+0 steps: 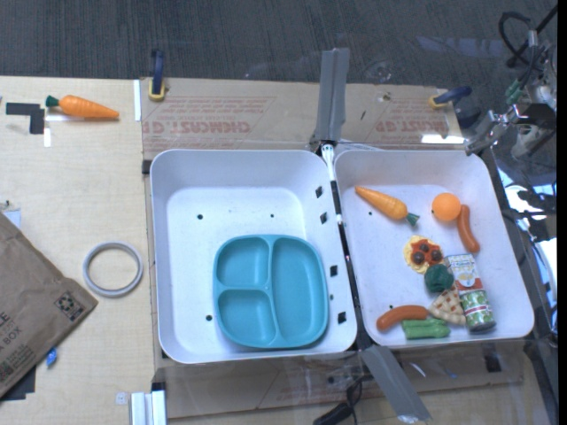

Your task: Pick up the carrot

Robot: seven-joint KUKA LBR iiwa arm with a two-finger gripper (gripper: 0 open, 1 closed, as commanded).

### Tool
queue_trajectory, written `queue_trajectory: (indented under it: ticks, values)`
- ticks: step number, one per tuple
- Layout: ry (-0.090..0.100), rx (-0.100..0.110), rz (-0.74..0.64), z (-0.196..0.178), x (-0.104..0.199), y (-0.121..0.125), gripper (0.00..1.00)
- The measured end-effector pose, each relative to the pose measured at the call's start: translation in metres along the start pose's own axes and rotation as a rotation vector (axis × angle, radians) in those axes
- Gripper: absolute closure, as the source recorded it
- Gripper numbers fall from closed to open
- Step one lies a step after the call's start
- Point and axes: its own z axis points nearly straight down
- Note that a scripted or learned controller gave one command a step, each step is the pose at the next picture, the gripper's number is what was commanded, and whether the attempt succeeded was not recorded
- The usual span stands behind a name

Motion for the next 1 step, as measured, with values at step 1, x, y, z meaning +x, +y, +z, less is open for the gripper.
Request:
queue_trajectory:
  ticks: [1]
  values:
    - [0.0,-0.001,0.036,0.1357,0.056,0.0148,0.0]
